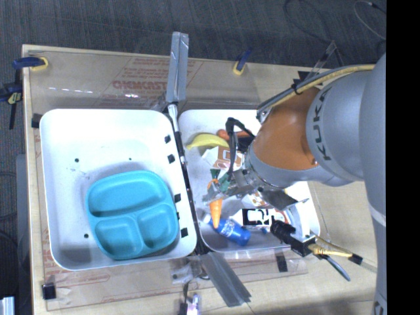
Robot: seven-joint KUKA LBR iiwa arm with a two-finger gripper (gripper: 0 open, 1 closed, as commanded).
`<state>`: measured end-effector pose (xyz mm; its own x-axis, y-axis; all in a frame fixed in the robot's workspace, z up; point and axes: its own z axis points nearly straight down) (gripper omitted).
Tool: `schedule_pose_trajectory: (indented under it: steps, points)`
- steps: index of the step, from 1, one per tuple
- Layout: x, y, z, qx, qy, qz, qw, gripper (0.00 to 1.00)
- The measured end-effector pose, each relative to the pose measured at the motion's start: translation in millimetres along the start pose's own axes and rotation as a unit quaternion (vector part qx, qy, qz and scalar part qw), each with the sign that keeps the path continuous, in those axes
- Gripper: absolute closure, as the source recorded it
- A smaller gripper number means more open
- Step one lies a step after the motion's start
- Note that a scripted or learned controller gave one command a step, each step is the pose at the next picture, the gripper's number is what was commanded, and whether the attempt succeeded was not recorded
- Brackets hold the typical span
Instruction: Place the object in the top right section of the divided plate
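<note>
The arm is down in the right bin, its tool buried among the clutter there, and from here I can't tell how the tool is set or whether it has anything. Around it lie a banana toward the far edge of the table, an orange carrot-like piece and a blue bottle-shaped thing toward the near edge. Which of these is the object to move I can't say. What matters is direction: the blue divided plate sits in the left bin, well apart from the tool, across the wall between the bins. So I'd expect a lift, then a carry straight toward the table's left side.
</note>
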<state>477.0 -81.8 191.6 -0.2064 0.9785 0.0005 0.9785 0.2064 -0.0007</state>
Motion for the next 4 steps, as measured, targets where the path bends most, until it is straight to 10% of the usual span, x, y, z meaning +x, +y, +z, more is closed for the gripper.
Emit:
schedule_pose_trajectory:
  steps: [2,3,4]
  points:
    - [112.0,91.5,0.3,0.000,0.000,-0.120,0.9927,1.00]
    - [160.0,81.0,1.6,0.003,0.000,-0.068,0.9977,1.00]
    - [195.9,88.6,88.6,-0.002,0.000,-0.021,0.9998,1.00]
